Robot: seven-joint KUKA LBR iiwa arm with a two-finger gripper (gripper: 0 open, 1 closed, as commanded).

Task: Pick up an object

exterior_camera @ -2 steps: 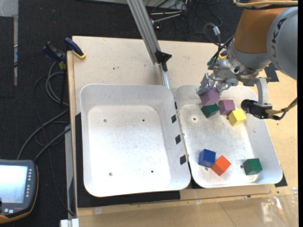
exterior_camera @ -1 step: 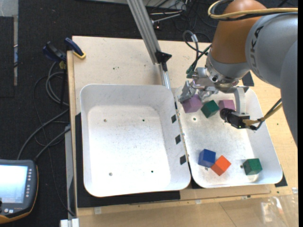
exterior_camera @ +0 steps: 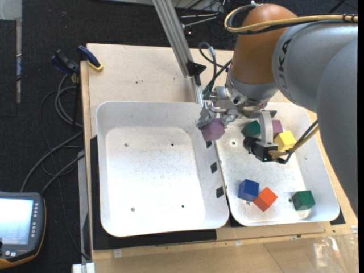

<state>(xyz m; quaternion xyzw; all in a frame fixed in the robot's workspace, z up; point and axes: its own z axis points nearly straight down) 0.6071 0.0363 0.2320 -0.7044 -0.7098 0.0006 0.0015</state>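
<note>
Bench (exterior_camera: 142, 67), two white bins (exterior_camera: 114, 152); gripper (exterior_camera: 211, 121) over the divide, fingers clamped on a purple block (exterior_camera: 214, 131).

The arm (exterior_camera: 318, 56) is a thick, rounded body in matte light grey, its casing smooth. Above the wrist sits a glossy orange band (exterior_camera: 259, 38), dome-shaped, catching a highlight on top. Dark letters, part of the maker's name, run along the grey shell just beside the orange. A thin yellowish cable (exterior_camera: 284, 20) loops over the band and runs along the grey link; another yellow cable shows lower down. Below the band the wrist narrows to a grey ring, then a metal flange with small fittings. The gripper (exterior_camera: 211, 118) is silver-grey metal, with black wires at its base.
</note>
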